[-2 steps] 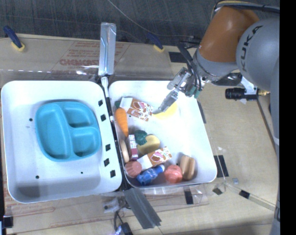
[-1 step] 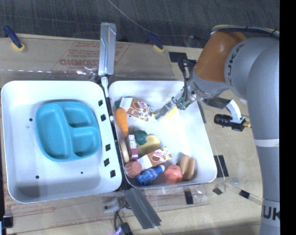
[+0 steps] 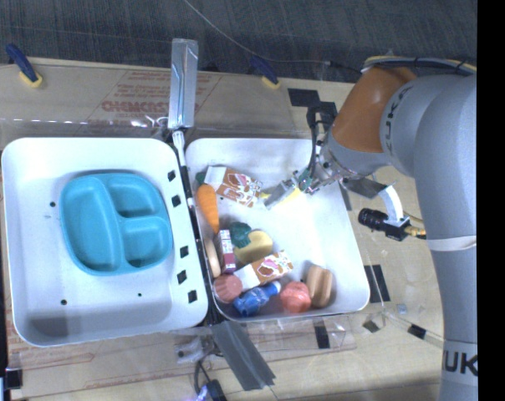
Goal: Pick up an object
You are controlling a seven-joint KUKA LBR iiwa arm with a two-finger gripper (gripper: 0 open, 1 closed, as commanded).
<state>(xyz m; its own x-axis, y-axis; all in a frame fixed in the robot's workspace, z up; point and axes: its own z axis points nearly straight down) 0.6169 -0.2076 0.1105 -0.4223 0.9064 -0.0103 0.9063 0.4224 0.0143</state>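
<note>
We see the task's candidate objects heaped in the right bin [image 3: 340, 224], mostly along its left wall and near edge: an orange carrot [image 3: 206, 206] lies lengthwise against the left wall, a small printed carton [image 3: 238, 186] sits tilted just beside it toward the far left corner, and below them a dark green piece [image 3: 239, 232] touches a pale yellow block [image 3: 257, 243]. Along the near edge we make out a second printed carton [image 3: 266, 270], a blue item [image 3: 257, 300], a reddish round piece [image 3: 227, 287], a pink ball [image 3: 295, 296] and a brown bread-like roll [image 3: 319, 284], packed close together in the near half of the bin. The gripper [image 3: 296, 186] hangs over the far middle of this right bin, above bare white floor and apart from the heap, with a grey flat piece [image 3: 275, 195] at its tip; we cannot tell whether its fingers are apart or together, and we see no object clearly between them. The grey arm [image 3: 441, 140], with its orange band [image 3: 365, 111], reaches in over the bin's far right corner. In the left bin [image 3: 27, 249] a blue divided tray [image 3: 117, 220] lies flat near the centre. Both bins sit side by side, touching, on the bench [image 3: 77, 90], and blue clamps [image 3: 22, 63] grip its far edge.
</note>
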